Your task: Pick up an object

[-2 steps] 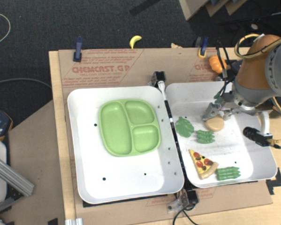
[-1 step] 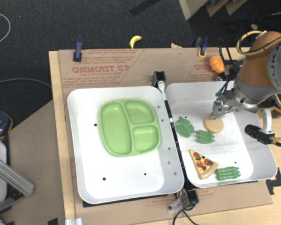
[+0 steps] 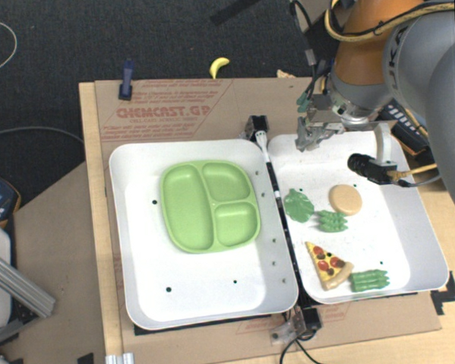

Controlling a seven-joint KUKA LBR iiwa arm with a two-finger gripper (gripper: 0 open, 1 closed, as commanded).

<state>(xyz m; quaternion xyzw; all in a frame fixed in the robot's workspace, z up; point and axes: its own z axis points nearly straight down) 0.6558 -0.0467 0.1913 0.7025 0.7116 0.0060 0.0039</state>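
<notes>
hovering above the right bin point(image 3: 412, 228), the metal gripper point(image 3: 313, 139), jaws narrowly parted and empty, overlooks a triangular pizza slice point(image 3: 328, 263).

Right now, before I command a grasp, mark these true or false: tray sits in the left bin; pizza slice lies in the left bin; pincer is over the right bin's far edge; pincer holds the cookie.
1. The tray sits in the left bin. True.
2. The pizza slice lies in the left bin. False: it lies in the right bin.
3. The pincer is over the right bin's far edge. True.
4. The pincer holds the cookie. False: the cookie lies apart on the bin floor.
</notes>
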